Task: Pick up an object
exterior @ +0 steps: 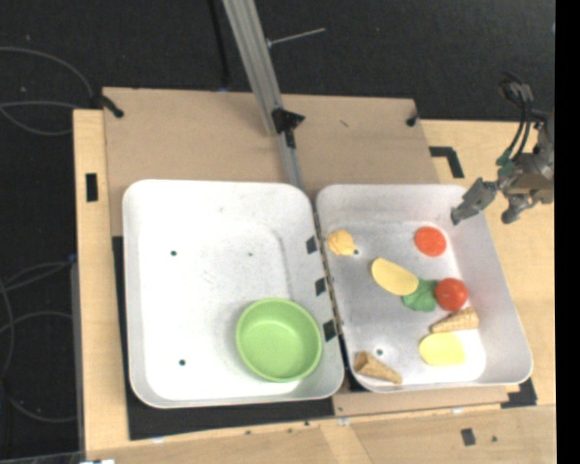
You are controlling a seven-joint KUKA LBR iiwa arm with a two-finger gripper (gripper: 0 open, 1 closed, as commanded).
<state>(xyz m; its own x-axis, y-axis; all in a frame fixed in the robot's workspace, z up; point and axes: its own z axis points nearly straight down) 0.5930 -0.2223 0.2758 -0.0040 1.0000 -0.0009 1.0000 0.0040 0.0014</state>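
1. My claw [494, 204] hangs at the far right, over the far right corner of the right bin [367, 201], with its two fingers spread apart and nothing between them.
2. One finger [471, 203] points down and left over the bin's rim; the other [515, 207] sits just outside that edge.
3. The things I could pick up all lie in the right bin, well apart from my claw.
4. Nearest to my claw is an orange-red round piece [430, 241], toward the far right of the bin floor.
5. A small yellow lump [341, 244] lies by the bin's left wall, about level with the round piece.
6. In the middle lies a yellow oval piece [394, 277], and just beside it on the near right is a green piece [420, 297].
7. A red ball [451, 294] touches the green piece on its right.
8. Just nearer than the red ball lies a tan cone [453, 322], and nearer still a pale yellow piece [442, 350].
9. A tan wedge [377, 366] lies at the near left of this bin.
10. The left bin [174, 220] holds a green bowl [278, 339] in its near right part, standing upright.
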